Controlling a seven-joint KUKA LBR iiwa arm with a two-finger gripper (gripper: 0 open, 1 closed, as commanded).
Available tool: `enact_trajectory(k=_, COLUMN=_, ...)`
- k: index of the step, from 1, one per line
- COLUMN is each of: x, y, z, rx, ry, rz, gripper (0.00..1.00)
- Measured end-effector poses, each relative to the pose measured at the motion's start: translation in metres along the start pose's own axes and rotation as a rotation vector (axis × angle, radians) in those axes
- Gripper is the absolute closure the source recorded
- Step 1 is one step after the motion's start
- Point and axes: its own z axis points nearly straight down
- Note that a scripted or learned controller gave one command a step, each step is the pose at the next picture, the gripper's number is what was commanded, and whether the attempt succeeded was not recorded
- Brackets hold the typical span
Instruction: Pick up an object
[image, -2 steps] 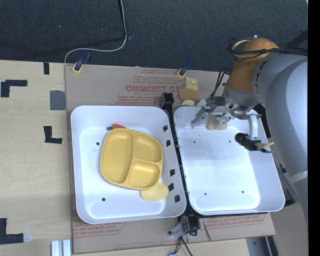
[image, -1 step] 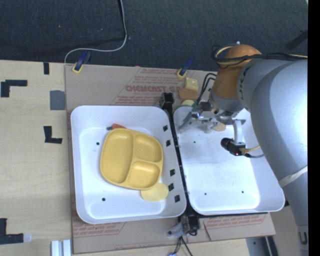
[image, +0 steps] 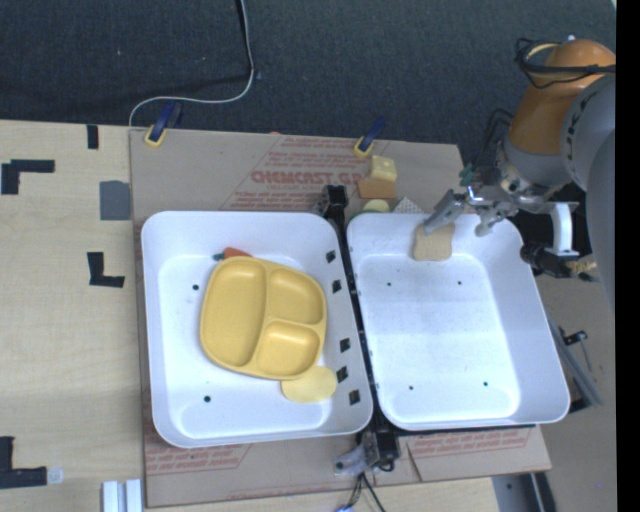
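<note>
A tan, bread-like chunk (image: 433, 245) lies at the far rim of the right bin (image: 500, 400). My gripper (image: 464, 219) hangs just above that rim, to the right of the chunk. Its fingers stand apart, so it is open; the left fingertip (image: 440, 214) is right over the chunk's top edge, and whether it touches is unclear. The chunk is not between the fingers. In the left bin (image: 165, 300) lies a yellow divided plate (image: 263, 318), with a pale yellow disc (image: 310, 385) at its near edge and a small red-orange piece (image: 232, 253) peeking out behind it.
Behind the bins, on the cardboard, sit a tan block (image: 377, 186), a small yellow piece (image: 384, 167) and a pale green round thing (image: 375, 206). Two clamps (image: 158, 127) (image: 369, 136) hold the cardboard's far edge. The arm's orange band (image: 555, 100) rises at the right.
</note>
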Motion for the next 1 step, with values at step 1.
enact_trajectory(k=1, x=0.0488, y=-0.0005, z=0.0883, rx=0.015, ry=0.006, rz=-0.007, gripper=0.0)
